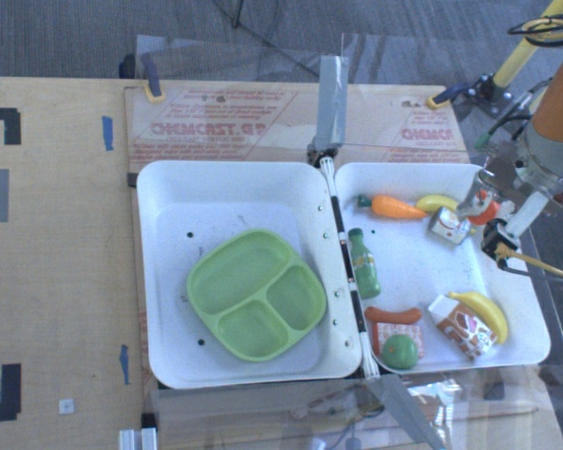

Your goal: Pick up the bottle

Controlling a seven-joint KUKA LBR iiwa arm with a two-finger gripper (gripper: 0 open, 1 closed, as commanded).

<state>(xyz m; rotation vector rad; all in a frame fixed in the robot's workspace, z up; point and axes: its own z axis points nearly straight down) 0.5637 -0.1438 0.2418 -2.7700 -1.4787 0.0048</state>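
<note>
Bottle (361,262), green, lies along the right bin's (530,345) left wall; we should bring our gripper (493,216), grip unreadable at right, leftward and straddle its narrow width.

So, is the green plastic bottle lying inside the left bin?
No, the green plastic bottle lies in the right white bin, beside the divider.

The bottle (362,262) lies in the right bin (535,340), by its left wall, carrot (395,207) behind.
</note>
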